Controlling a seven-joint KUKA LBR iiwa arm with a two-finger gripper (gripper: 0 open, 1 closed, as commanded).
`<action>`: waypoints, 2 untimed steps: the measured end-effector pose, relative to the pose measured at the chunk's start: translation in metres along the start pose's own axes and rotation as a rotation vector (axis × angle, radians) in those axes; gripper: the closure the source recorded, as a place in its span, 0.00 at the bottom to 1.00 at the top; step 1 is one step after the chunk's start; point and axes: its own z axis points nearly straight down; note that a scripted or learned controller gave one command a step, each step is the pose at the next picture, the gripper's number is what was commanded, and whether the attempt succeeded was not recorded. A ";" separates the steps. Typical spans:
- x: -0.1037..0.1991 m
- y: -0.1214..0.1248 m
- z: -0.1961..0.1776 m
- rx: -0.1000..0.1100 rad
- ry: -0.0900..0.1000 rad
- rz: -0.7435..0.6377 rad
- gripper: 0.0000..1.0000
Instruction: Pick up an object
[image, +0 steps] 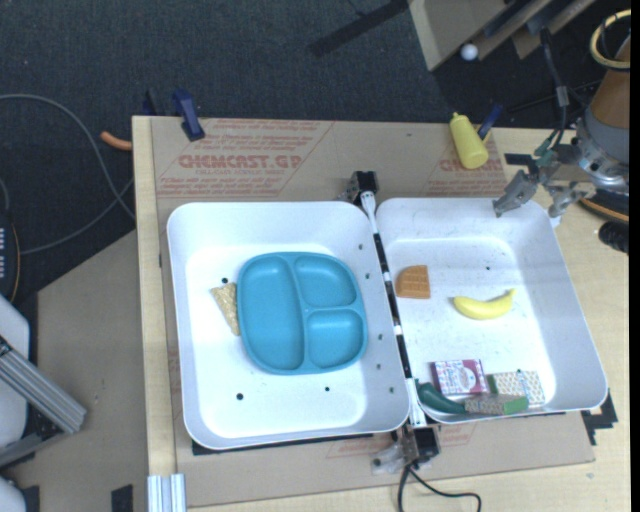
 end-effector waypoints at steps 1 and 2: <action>-0.015 -0.056 0.066 0.002 0.000 0.001 0.00; 0.018 -0.081 0.116 0.002 0.001 0.000 0.00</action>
